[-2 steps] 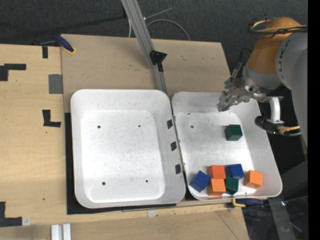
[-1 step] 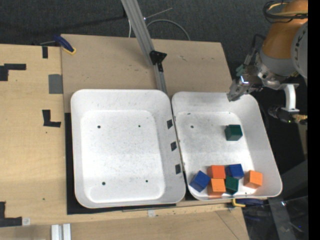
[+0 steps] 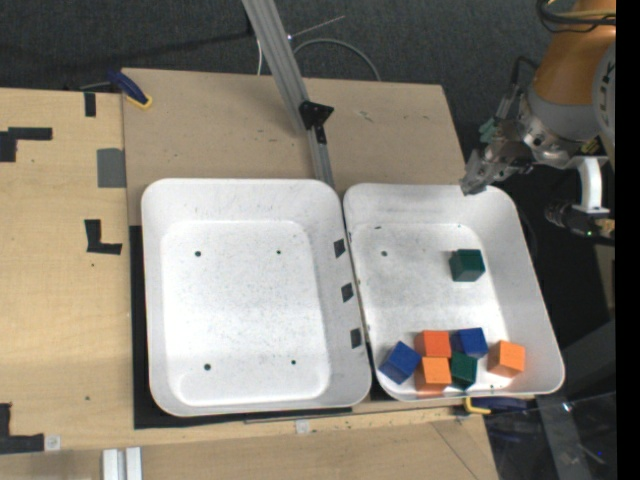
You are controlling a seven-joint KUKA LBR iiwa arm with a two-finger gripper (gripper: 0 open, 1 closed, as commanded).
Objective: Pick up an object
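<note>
Gripper: two-finger gripper (image 3: 478, 181) on the grey arm with its orange band hangs over the far right corner of the right shallow white bin (image 3: 530, 268); whether it is parted or closed I cannot tell at this size, and nothing is seen in its grasp.
Target candidates: a lone dark green cube (image 3: 466, 264) sits by itself in the middle of the right bin, well apart from the rest; it looks the easiest pick.
Cluster: at the near edge of the same bin lie a blue cube (image 3: 400, 361), an orange cube (image 3: 435, 343), a second blue cube (image 3: 470, 341), a second orange cube (image 3: 434, 372), a smaller dark green cube (image 3: 463, 369) and a third orange cube (image 3: 507, 357), most of them touching or just beside one another.
Risk: going for the cluster, neighbours would likely block a finger or get pushed aside; close to the wall, the rim could foul the descent.
Risk on lone cube: a slightly off-centre descent could nudge it away.
Surroundings: left shallow white bin (image 3: 240, 288) beside it; a grey metal pole (image 3: 285, 63) slants across the far bench, clear of the bins' interiors.
</note>
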